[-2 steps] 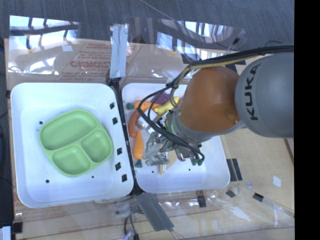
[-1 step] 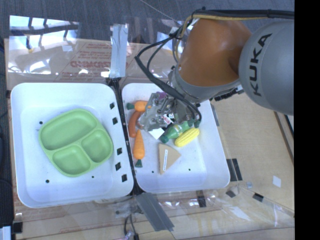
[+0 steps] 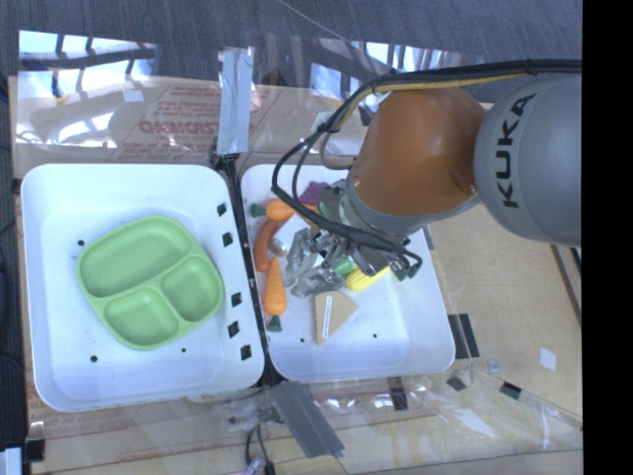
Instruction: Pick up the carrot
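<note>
Over the right bin (image 3: 435, 339) hangs the big grey arm (image 3: 529, 161), its orange band (image 3: 420, 151) swelling across that bin's far edge and hiding much of what lies below. Next in size, the left bin (image 3: 59, 364) carries a green divided plate (image 3: 149, 280), three compartments, sitting about mid-floor and tilted a little toward the near edge. Between the two bins runs a dark seam dotted with black tabs. Down under the wrist now: the gripper (image 3: 315, 265) sits low among a clutter of pieces in the middle of the right bin, metal parts gleaming, and whether it is spread or closed is impossible to tell from up here. Along the right bin's left wall lies the carrot (image 3: 274, 290), orange, lengthwise, just beside the gripper and free of it as far as the view shows. Above it, another orange piece (image 3: 265, 242) curves toward the far-left corner. Toward the near edge rests a tan wedge (image 3: 334, 315), and a yellow scrap (image 3: 366, 279) peeks from beneath the wrist.
</note>
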Action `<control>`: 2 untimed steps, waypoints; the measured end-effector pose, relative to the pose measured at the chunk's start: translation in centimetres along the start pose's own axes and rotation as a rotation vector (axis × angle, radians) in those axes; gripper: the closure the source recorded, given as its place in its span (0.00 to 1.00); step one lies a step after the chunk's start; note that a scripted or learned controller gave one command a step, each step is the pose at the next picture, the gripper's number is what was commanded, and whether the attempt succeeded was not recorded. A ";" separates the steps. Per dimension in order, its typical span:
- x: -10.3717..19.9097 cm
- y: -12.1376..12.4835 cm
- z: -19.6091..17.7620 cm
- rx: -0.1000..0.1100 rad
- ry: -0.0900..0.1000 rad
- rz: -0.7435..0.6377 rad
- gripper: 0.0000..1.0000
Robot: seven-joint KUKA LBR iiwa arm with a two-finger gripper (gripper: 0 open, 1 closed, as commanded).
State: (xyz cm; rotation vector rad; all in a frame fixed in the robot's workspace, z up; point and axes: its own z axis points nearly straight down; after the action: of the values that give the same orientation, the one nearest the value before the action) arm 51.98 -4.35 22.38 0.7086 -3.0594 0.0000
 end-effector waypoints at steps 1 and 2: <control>-1.1 1.8 3.2 -0.001 0.000 -0.434 1.00; -5.6 12.8 -1.6 0.001 -0.005 -0.621 1.00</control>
State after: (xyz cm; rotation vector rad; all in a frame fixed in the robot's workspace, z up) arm 51.39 9.66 23.98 1.6117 -2.7008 -0.0001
